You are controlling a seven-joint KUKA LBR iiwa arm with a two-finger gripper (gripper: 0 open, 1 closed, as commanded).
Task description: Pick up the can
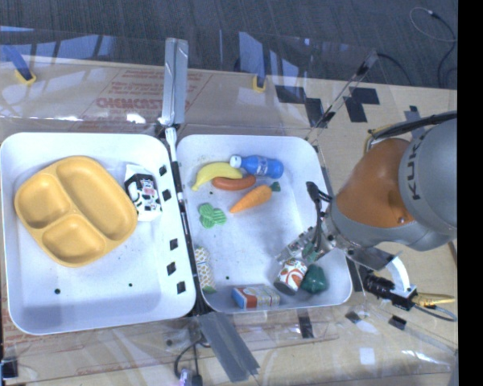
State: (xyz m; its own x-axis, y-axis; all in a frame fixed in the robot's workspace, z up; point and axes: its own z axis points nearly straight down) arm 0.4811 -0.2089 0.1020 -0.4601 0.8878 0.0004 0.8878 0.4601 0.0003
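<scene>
I see the gripper point(300, 252) low in the right bin point(225, 147), just above the can point(291, 275).

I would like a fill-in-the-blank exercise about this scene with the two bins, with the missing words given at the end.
1. The yellow divided plate lies in the ____ bin.
2. The banana lies in the same bin as the ____ carrot.
3. The blue bottle lies beside the banana, at the ____ side of the right bin.
4. The arm's hand is just above the can, near the right bin's ____ right corner.

Missing words: left; orange; far; near
</scene>
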